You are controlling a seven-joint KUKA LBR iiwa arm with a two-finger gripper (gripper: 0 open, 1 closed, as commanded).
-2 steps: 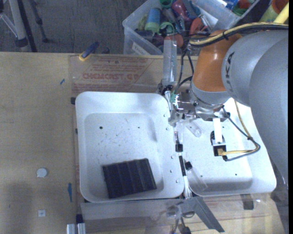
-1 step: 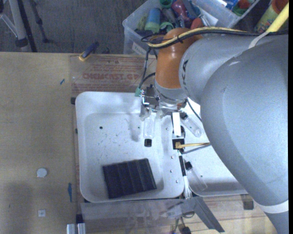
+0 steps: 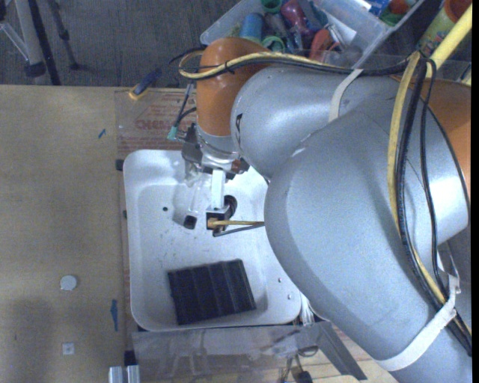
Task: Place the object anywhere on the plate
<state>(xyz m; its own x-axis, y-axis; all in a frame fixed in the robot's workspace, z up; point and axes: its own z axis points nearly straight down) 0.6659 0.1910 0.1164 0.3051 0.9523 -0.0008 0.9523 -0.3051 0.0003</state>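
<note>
1. The jaws [image 3: 200,221] hang over the upper middle of a white bin [image 3: 147,247], pointing down. Two pale fingers with dark tips stand apart with bare bin floor between them, so the jaws are spread and grasp nothing.
2. One dark fingertip sits at the lower left and the other at the lower right, near a small dark piece beside the right finger.
3. A thin tan stick-like object [image 3: 241,223] lies just beside the right fingertip, pointing toward the right, where it runs under the arm; I cannot tell whether it touches the finger.
4. Below the jaws, near the bottom edge of the bin, a flat black ribbed rectangular plate [image 3: 212,291] lies slightly tilted, well apart from the fingertips and from the stick.
5. Above the jaws, the wrist rises into a rounded orange band [image 3: 217,82], with dark and yellow cables looped around it.
6. The large grey arm [image 3: 352,224] sweeps in from the right and covers the bin's right side.
7. The bin sits on a tan counter [image 3: 52,187], which bears a small round white disc [image 3: 68,283] at the left.
8. At the top, a clear tub of colourful items [image 3: 299,22] is visible.
</note>
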